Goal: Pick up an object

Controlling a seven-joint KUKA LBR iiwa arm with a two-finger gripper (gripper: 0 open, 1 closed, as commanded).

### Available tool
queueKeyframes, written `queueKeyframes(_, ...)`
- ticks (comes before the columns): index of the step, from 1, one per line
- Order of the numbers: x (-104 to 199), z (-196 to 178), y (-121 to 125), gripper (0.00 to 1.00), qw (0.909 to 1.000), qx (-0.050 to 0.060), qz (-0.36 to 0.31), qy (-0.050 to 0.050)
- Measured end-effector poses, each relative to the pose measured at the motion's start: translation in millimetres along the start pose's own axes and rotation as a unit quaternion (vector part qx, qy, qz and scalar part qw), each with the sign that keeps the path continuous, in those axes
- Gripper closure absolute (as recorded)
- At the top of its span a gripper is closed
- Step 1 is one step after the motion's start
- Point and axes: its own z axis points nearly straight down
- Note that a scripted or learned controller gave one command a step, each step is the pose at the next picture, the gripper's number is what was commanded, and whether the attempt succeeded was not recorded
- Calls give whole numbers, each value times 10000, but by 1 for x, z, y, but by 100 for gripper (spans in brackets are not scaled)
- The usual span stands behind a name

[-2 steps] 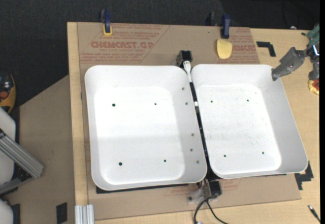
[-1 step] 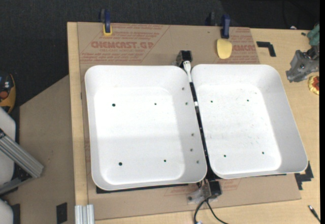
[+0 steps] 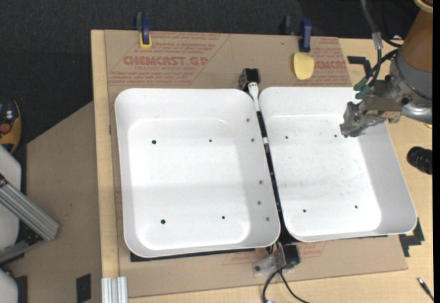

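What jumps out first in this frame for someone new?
Two white bins side by side on a brown board: the left bin and the right bin. The gripper hangs over the right bin's far right corner, nothing visible between its fingers. A pale yellow object lies on the board just beyond the right bin, below a blue clamp.

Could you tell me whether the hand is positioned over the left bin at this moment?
No, the hand sits over the upper right part of the right bin, well apart from the left bin.

You have open floor in both the left bin (image 3: 185,178) and right bin (image 3: 330,192); only their touching rims divide them.
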Motion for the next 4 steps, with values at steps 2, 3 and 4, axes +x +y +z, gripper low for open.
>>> queueKeyframes(2,74,-11,36,100,10000,-22,-19,-4)
queueKeyframes(3,55,-2,53,100,10000,-62,7,-11)
queueKeyframes(4,53,-10,63,100,10000,-92,-3,-10)
